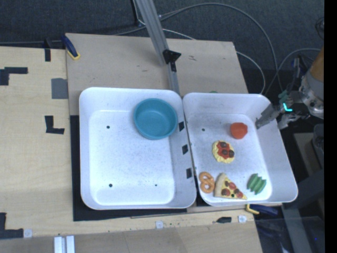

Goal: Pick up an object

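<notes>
The right bin (271,141) holds a red tomato-like piece (238,130), a small round pizza (223,151), a pretzel (206,182), a pizza slice (228,188) and a green pepper-like piece (256,183). A blue bowl (155,118) sits in the left bin (105,157) at its back right. My gripper (275,117) hangs over the right bin's right rim, right of the red piece and apart from it. Nothing shows between its fingers.
A slanted metal pole (158,33) runs down from the top to the gap between the bins. Cables (253,46) loop behind the right bin. A yellow and blue clamp (71,49) sits at the board's back left corner.
</notes>
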### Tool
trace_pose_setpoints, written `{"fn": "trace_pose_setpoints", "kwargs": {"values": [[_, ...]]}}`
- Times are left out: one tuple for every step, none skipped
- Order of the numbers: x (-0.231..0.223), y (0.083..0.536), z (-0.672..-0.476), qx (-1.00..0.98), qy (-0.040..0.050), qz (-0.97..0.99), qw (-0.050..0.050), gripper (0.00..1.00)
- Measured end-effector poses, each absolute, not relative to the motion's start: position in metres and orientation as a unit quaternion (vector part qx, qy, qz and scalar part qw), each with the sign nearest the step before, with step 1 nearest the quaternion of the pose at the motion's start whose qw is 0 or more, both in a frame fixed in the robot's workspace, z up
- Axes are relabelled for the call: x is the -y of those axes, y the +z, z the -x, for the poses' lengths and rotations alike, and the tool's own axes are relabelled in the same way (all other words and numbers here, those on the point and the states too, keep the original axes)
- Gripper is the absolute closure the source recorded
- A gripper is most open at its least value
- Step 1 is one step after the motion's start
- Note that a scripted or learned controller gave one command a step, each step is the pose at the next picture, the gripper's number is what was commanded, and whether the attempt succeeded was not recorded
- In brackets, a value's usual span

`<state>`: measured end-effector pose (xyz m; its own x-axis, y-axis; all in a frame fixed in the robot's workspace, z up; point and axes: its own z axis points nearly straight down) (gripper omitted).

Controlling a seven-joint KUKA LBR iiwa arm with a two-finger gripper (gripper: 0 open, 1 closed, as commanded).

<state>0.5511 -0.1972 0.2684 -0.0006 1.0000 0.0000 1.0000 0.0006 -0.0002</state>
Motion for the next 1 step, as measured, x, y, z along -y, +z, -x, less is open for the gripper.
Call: {"fn": "trace_pose_setpoints", "kwargs": {"values": [[0.1972, 0.2684, -0.5511, 0.707, 0.0001, 0.707, 0.0, 0.0]]}}
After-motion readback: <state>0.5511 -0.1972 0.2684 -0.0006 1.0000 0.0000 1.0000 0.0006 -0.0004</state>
